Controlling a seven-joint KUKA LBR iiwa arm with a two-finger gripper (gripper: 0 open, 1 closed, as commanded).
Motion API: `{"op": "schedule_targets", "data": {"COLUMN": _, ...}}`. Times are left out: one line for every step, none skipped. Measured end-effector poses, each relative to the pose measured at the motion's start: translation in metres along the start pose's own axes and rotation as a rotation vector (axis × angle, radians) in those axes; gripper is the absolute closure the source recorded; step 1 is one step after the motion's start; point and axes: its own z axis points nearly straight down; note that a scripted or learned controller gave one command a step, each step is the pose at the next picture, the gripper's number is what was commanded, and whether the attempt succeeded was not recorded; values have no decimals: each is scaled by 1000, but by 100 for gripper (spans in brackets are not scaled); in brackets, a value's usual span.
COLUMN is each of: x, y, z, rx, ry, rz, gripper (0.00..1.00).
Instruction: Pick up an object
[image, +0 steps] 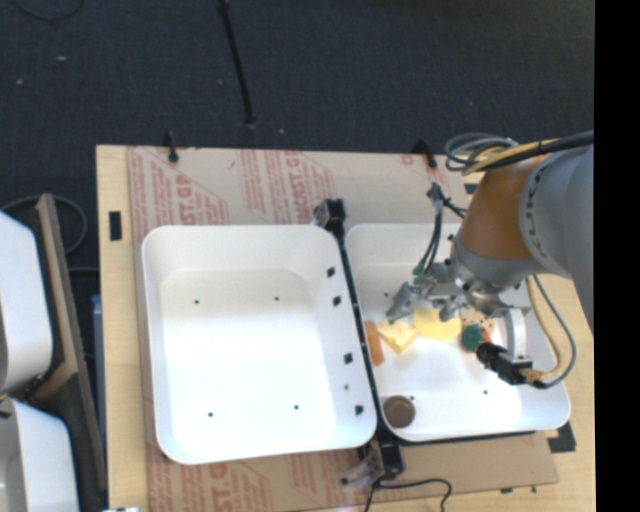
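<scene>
My gripper (428, 298) hangs low over the middle of the right bin (470, 425), under the grey arm with its orange band (500, 215). Just below it lies a pale yellow object (408, 336), partly covered by the gripper. An orange piece (375, 344) lies to the left of the yellow one, near the divider between the bins. A small green object (470, 337) sits to the right, close to the wrist. A brown round disc (399, 410) rests in the bin's near left corner.
The left bin (160, 300) stands beside the right one, with a black rail (348, 320) between them. Cables (530, 370) loop from the wrist over the right bin's right side. Both bins rest on a cardboard sheet (230, 185).
</scene>
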Motion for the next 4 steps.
{"op": "schedule_targets", "data": {"x": 15, "y": -69, "z": 22, "rx": -11, "ry": -5, "rz": 8, "gripper": 0}}
{"op": "schedule_targets", "data": {"x": 16, "y": -68, "z": 11, "rx": -14, "ry": -4, "rz": 6, "gripper": 100}}
{"op": "schedule_targets", "data": {"x": 16, "y": -68, "z": 11, "rx": -13, "ry": -4, "rz": 6, "gripper": 0}}
{"op": "schedule_targets", "data": {"x": -19, "y": 17, "z": -42, "rx": -17, "ry": -5, "rz": 4, "gripper": 0}}
